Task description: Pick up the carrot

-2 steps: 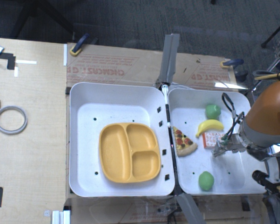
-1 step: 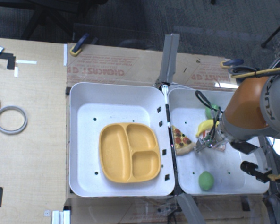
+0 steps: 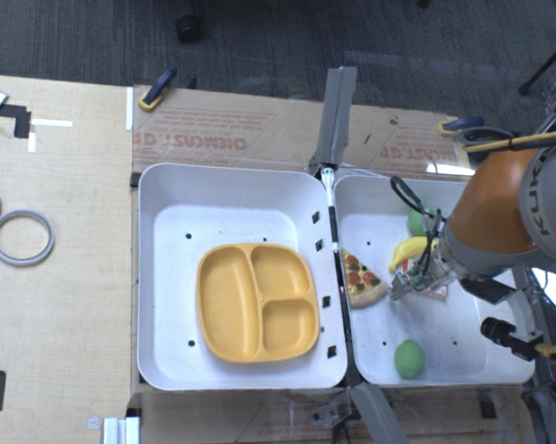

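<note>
left bin (image 3: 161, 284): holds divided plate (image 3: 258, 301), about centre
right bin (image 3: 457, 363): just R of left bin, walls touching
pizza slice (image 3: 361, 280): in right bin, by its L wall
banana (image 3: 408, 252): in right bin, R of pizza slice, behind hand
hand (image 3: 411, 283): over right bin, between pizza slice & arm
ball (image 3: 410, 359): right bin, front, well apart from pizza slice
tape roll (image 3: 21, 237): on desk (image 3: 54, 343), far L of bins

Fixed overhead camera, slanted down (mid-distance), both bins (image 3: 152, 284) framed
</note>
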Controlling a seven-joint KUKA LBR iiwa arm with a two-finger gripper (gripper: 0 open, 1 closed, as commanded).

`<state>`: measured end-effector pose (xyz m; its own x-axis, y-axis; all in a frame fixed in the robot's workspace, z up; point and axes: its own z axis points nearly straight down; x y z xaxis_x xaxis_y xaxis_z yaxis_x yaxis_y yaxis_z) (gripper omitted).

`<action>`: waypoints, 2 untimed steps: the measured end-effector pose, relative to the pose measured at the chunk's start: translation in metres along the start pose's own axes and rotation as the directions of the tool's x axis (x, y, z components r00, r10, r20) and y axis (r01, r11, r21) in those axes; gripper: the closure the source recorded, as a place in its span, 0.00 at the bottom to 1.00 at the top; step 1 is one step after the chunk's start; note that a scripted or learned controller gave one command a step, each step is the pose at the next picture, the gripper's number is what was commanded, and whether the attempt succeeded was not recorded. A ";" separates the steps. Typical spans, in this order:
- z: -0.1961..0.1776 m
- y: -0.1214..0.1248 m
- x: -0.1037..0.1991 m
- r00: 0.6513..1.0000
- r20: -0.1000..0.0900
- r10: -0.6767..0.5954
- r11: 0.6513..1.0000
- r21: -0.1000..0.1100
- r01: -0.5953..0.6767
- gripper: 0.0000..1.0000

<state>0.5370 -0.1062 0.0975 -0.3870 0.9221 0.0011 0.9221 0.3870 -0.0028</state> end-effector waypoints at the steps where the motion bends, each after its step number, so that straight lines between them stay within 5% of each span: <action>1: -0.007 0.000 -0.001 1.000 -0.001 0.004 1.000 0.001 -0.004 1.00; 2: 0.007 0.088 -0.041 0.989 0.002 -0.146 0.989 -0.003 0.146 1.00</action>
<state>0.6335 -0.1101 0.0907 -0.5178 0.8555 -0.0009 0.8555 0.5178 0.0004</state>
